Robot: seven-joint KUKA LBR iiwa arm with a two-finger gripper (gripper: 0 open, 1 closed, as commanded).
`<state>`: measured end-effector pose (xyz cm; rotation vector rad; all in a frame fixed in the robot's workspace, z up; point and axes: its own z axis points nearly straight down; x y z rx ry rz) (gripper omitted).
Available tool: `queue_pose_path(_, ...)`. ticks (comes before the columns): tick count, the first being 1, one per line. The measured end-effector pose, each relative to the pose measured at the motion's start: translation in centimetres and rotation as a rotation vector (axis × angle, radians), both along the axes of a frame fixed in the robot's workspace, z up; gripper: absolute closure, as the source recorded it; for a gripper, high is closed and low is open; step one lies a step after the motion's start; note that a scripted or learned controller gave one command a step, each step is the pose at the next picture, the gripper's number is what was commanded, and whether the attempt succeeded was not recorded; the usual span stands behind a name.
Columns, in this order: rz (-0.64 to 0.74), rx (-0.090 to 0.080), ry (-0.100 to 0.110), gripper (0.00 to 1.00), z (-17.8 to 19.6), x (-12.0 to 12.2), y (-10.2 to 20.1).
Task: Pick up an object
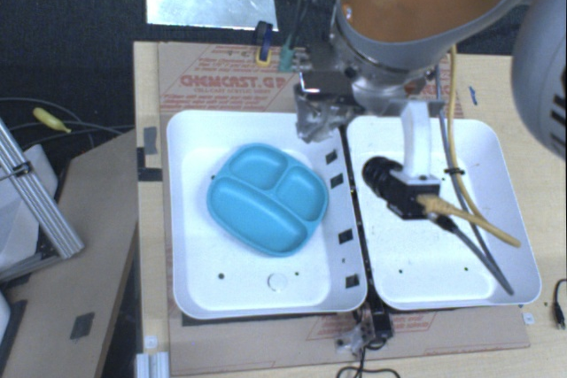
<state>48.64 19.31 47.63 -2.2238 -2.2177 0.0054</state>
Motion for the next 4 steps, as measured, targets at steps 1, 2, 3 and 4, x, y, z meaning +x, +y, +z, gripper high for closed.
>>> queue_pose_path(1, 0.009, 0.004, -0.007, 1.00, 1.4, 0.1, 0.3)
queue_pose_path(2, 0.009, 0.001, 0.000, 1.00, -5.3, 0.0, 4.3)
queue_pose_path(3, 0.003, 0.008, -0.018, 1.00, 6.4, 3.6, 3.5)
queue_pose_path(4, 0.003, 0.003, -0.003, 1.00, 5.9, -0.2, 1.0)
